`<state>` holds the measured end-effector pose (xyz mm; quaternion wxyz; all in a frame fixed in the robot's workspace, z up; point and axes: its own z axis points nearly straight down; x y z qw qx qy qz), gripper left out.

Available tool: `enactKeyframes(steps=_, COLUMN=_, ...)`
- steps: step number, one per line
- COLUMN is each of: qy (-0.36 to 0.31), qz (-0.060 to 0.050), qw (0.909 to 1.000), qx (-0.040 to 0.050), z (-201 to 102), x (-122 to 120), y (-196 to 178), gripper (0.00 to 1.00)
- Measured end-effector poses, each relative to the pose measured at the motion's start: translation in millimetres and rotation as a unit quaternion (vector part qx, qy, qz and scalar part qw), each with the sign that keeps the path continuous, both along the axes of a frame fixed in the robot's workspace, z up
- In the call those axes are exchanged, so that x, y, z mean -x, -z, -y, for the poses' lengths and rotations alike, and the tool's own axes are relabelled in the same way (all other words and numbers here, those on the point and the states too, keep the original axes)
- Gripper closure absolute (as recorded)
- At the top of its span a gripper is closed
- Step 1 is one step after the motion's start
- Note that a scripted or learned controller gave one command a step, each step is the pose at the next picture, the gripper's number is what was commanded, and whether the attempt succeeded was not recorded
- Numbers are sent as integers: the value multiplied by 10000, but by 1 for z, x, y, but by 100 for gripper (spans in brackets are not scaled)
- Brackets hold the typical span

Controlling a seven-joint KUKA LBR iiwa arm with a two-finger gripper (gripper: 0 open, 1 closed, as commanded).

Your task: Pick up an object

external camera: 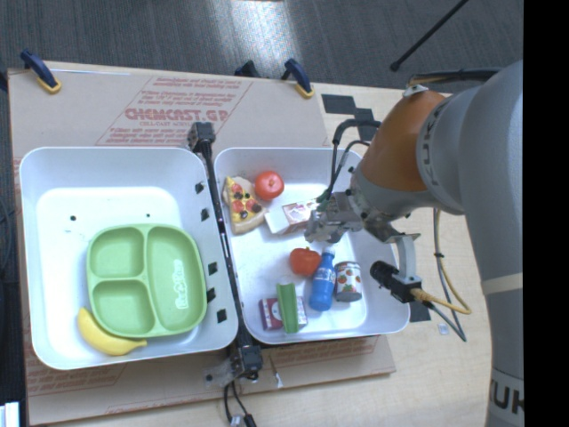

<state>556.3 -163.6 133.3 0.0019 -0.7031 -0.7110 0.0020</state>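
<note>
my gripper hangs over the right bin, just above the red tomato; i can't tell its grip, so nothing is picked yet.

Two bins sit side by side on the counter. In the left bin, a divided plate lies with a banana at its near left corner. In the right bin, taking the bottle as landmark: a can lies just right of it, a tomato just behind-left, a carton and small box left and nearer. Far behind it lie a pizza slice, a second tomato and a packet. The pincer hangs behind the bottle.
</note>
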Motion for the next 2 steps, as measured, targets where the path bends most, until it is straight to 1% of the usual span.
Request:
enactKeyframes(steps=1, qy=-7, qz=-2, qw=10000, qx=4, z=0, x=0, y=0, gripper=0)
enactKeyframes(steps=2, qy=19, qz=2, qw=10000, qx=-3, z=-17, x=0, y=42, gripper=0)
